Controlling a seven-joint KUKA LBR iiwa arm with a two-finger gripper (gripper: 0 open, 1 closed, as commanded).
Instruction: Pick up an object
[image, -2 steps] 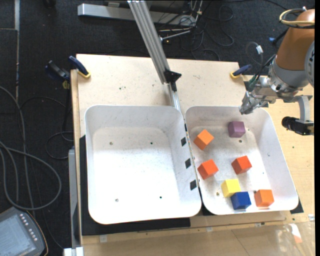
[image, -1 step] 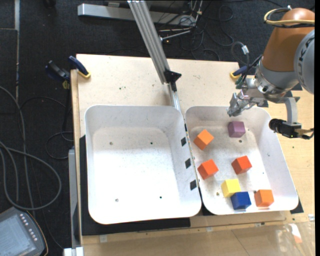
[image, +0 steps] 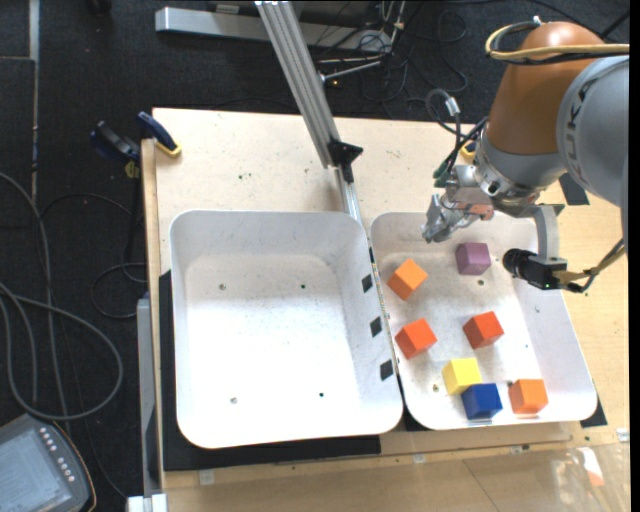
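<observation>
Pincer (image: 440, 232) near right bin's (image: 575, 345) far rim

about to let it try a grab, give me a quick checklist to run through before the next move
1. Targets present: ok. The right white bin holds a purple cube, four orange cubes, a yellow cube and a blue cube.
2. Gripper over the right bin: ok, near its back edge, left of the purple cube.
3. Gripper free of load: ok, no cube between its fingers.
4. Finger opening: cannot tell.
5. Nearest cubes apart: ok, a gap shows between the purple cube and the closest orange one.
6. Yellow and blue cubes separable: not ok, they look to be touching.
</observation>
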